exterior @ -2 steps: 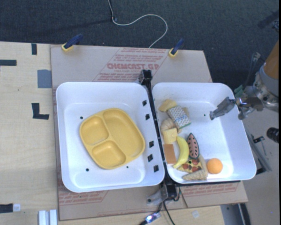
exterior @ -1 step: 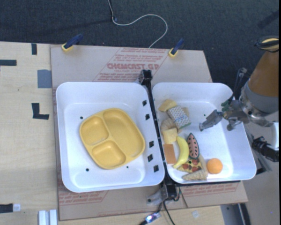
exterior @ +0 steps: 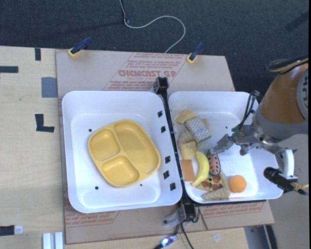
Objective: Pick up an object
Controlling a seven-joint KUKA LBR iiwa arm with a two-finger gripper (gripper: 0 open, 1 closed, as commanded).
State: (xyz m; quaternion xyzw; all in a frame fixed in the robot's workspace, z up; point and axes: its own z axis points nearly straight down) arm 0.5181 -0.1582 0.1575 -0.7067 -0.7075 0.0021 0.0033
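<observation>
Food toys crowd the left half of the right bin (exterior: 233, 104), heaped against the divider: a banana (exterior: 201, 168), an orange slab (exterior: 187, 170), a strawberry-like piece (exterior: 214, 165), a checked block (exterior: 197, 128), pale wedges (exterior: 184, 117) above, and a pizza slice (exterior: 215, 188) at the front wall, with an orange ball (exterior: 238, 183) lying a little apart to the right. That clustering matters, since any one of them would do as the object to pick, yet most are touching a neighbour, which I judge makes a clean grasp harder; the ball, standing free, looks the easiest target. The arm (exterior: 282, 102) reaches in from the right and the tool (exterior: 221, 144) hangs low over the bin's middle, just beside the strawberry piece and the banana's upper end, angled toward the heap as if lining up on it. Whether its fingers are spread or closed I cannot tell (they are dark, small and partly lost against the wrist), and nothing is seen between them, so the pick is not yet made. The left bin (exterior: 72, 139) carries a yellow tray (exterior: 123, 152) with three compartments, lying flat and slightly turned, well apart from the toys. Both bins sit on cardboard (exterior: 145, 71) clipped to the counter (exterior: 20, 139), presumably to keep them from sliding.
</observation>
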